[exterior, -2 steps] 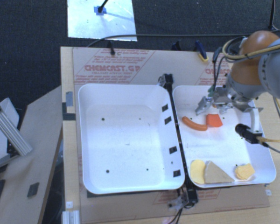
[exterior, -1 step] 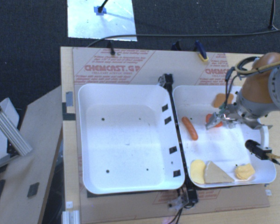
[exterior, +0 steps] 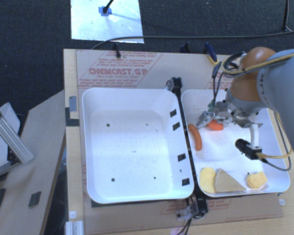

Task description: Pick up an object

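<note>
My gripper [exterior: 214, 121] is low in the right bin [exterior: 279, 177], near its back, reaching in from the right. A small orange piece [exterior: 215, 126] sits right under the fingertips, touching or between them; I cannot tell which. An orange sausage [exterior: 196, 136] lies to the left of it, along the bin's left wall. Near the front wall lie a round yellow slice [exterior: 208, 178], a tan wedge [exterior: 228, 182] and a small yellow crinkled piece [exterior: 257, 180].
The left bin [exterior: 95, 180] stands beside the right one, with a black clipped divider [exterior: 182, 141] between them. A black connector with a yellow cable [exterior: 249, 149] hangs off the arm over the right bin. A metal rail [exterior: 10, 136] lies at the far left.
</note>
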You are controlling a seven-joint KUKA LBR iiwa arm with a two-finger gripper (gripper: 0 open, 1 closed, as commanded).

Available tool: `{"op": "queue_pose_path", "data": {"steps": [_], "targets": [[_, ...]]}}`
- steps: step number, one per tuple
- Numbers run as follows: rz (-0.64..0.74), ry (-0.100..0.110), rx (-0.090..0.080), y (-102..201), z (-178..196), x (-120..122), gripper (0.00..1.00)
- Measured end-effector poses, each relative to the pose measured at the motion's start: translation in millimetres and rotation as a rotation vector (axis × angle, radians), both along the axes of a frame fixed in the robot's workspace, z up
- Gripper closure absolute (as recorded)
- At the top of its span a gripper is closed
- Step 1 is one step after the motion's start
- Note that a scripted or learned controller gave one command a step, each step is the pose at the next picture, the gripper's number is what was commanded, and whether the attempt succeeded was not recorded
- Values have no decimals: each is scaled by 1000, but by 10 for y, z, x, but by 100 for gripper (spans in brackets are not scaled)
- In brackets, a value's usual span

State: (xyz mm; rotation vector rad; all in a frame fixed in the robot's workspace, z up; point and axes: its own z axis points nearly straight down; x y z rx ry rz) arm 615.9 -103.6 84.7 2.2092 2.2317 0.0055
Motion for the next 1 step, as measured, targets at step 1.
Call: {"op": "queue_pose_path", "data": {"steps": [1], "targets": [[-5,-2,-2,-43,112,-2,100]]}}
